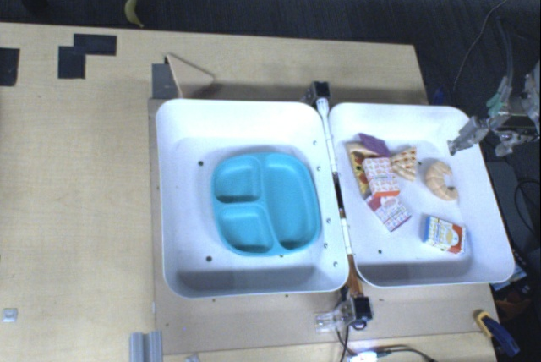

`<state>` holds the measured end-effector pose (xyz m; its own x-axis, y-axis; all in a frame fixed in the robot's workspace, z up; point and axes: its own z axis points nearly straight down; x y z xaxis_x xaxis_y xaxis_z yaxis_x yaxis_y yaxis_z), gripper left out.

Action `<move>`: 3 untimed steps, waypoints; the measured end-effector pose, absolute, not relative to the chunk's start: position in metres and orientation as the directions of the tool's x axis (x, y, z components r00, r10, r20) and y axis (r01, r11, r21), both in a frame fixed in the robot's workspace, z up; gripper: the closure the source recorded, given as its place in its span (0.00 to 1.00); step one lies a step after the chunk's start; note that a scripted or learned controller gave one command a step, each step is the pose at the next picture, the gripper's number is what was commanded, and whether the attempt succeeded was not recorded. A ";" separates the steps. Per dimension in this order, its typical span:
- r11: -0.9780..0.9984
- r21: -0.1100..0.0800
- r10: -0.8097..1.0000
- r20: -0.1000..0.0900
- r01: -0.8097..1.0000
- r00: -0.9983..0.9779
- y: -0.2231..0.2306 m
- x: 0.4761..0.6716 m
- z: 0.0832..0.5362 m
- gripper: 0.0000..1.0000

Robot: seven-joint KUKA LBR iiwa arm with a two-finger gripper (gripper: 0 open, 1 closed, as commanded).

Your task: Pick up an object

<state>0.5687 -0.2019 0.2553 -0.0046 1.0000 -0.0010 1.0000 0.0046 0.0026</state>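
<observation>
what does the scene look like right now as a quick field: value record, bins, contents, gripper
left bin: holds a blue divided tray
right bin: holds a croissant, a small carton, a waffle piece, a purple item and red-and-white packets
gripper: at the right bin's far right rim, above the croissant in the view, nothing seen between its fingers
task status: no object picked up yet

Grey metal gripper [478, 134] with pale wrist fittings.
</observation>
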 end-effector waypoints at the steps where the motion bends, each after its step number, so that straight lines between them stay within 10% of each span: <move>1: 0.002 0.000 1.000 0.001 1.000 -0.002 -0.206 0.517 0.124 0.00; 2: 0.003 0.009 1.000 -0.002 1.000 -0.003 -0.160 0.489 0.087 0.00; 3: 0.004 0.015 1.000 -0.004 1.000 -0.004 -0.161 0.492 0.099 1.00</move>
<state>0.4917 -0.1606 0.0989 -0.0036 1.0000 -0.0036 0.9999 0.0037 0.0152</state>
